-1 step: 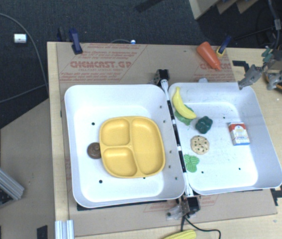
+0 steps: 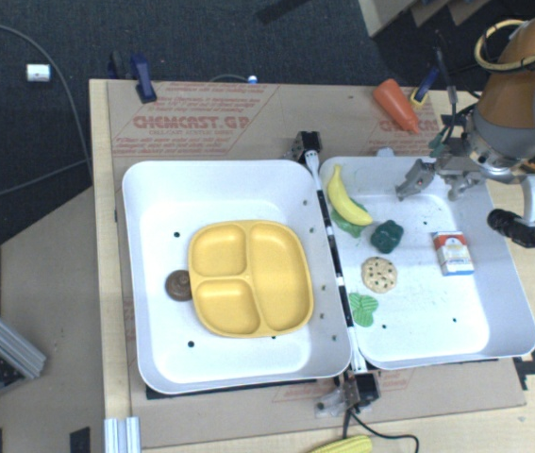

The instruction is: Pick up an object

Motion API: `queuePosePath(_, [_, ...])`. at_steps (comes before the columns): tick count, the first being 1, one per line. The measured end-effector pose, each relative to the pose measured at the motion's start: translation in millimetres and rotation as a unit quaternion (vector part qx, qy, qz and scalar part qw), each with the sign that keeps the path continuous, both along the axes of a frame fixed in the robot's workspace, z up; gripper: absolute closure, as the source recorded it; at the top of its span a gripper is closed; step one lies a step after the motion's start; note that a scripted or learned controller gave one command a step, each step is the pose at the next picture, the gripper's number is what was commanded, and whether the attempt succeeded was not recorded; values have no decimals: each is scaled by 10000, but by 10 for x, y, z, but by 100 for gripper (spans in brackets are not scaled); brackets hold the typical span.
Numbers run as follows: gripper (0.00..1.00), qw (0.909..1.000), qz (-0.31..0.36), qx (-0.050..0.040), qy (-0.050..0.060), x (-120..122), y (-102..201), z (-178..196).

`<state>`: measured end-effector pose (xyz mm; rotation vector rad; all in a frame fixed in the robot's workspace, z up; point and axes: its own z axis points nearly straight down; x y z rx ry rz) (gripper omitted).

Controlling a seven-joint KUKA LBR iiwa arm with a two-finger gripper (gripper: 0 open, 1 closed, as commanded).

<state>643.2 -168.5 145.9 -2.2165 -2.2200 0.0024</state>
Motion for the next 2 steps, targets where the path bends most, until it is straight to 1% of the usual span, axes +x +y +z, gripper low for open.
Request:
queuePosePath(1, [0, 10000, -2, -7, -14, -542, 565, -621])
queuePosePath(2, [100, 10000, -8, -13, -45, -523, 560, -498])
